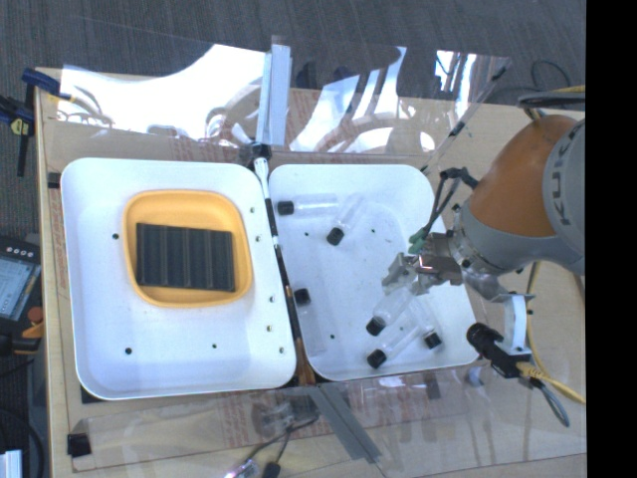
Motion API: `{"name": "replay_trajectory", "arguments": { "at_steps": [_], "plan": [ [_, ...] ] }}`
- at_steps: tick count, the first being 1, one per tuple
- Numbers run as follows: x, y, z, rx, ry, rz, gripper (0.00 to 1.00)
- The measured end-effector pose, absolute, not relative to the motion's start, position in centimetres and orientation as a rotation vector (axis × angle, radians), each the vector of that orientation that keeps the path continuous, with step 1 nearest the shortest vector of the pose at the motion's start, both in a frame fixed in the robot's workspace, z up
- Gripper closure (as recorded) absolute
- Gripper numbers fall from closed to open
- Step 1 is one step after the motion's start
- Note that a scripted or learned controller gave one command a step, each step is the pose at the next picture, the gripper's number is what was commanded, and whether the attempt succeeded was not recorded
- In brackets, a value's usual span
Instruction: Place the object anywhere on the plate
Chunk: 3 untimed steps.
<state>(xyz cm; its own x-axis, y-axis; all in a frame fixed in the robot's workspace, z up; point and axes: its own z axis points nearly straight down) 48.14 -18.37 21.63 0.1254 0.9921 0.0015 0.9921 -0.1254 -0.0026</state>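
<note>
Camera view: nearest, in the right bin (299,352), several clear tubes with black caps (396,342) lie scattered along its front half. Just above them the pincer (406,272) hovers low over the bin; whether it is apart or together I cannot tell. Farther left, the yellow plate (185,212) sits in the left bin (90,357), holding a dark ribbed insert (187,255).

Wooden bench (199,421) carries two shallow white bins side by side: left bin (90,297), right bin (338,192), edges touching.
</note>
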Motion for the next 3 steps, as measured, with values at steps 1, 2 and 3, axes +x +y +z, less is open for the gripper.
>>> {"name": "replay_trajectory", "arguments": {
  "at_steps": [1,2,3],
  "plan": [
    [55.3,-14.7,20.8,-2.152,-2.285,0.002,1.0],
    [61.0,-11.2,20.8,-2.003,-2.417,0.002,1.0],
    [63.8,-6.6,19.2,-1.816,-2.564,-0.001,1.0]
  ]
}}
